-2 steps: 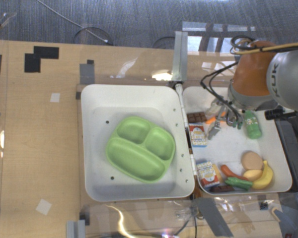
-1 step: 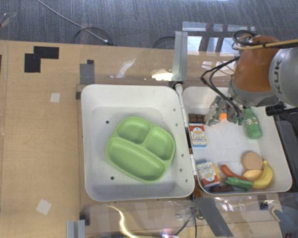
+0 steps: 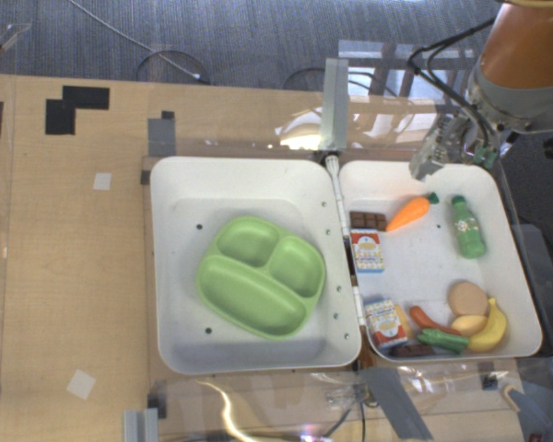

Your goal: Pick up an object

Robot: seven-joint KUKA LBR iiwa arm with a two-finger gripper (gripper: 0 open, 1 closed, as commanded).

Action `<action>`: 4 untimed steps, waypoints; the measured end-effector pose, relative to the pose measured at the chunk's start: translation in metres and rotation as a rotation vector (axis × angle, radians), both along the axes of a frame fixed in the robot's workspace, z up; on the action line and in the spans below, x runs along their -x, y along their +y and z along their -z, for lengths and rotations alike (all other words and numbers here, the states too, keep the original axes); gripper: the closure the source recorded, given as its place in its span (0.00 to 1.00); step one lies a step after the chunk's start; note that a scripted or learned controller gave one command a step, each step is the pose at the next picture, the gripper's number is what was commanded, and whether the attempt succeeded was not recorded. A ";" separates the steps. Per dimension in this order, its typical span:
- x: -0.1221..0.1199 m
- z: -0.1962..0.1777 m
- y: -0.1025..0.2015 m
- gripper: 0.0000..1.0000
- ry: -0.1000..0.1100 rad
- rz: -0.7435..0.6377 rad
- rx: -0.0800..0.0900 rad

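My gripper [image 3: 453, 157] hangs over the far edge of the right bin [image 3: 525, 274], open, with nothing between its fingers. Just below and to its left lies an orange carrot [image 3: 407, 214]. A green bottle [image 3: 467, 227] lies near the bin's right wall. Along the left wall are a chocolate bar [image 3: 368, 220] and a small carton [image 3: 369, 251]. At the near end sit a second carton [image 3: 385, 320], a round brown bun [image 3: 467, 297], a banana [image 3: 490, 328], a red chili [image 3: 427, 319] and a green pod [image 3: 442, 340].
A green divided plate [image 3: 261, 274] lies in the left bin [image 3: 175, 210]. A metal post [image 3: 335, 99] stands behind the divider between the bins. Cables run behind the right bin near the arm's orange band [image 3: 533, 26].
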State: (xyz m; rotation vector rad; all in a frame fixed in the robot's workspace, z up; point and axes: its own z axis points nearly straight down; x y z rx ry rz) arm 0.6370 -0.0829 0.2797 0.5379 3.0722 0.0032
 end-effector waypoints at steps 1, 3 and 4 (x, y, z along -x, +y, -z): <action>0.007 -0.094 0.069 1.00 0.003 0.152 -0.007; -0.017 0.031 0.159 1.00 0.029 0.589 -0.005; -0.033 -0.048 0.077 1.00 0.007 0.707 -0.013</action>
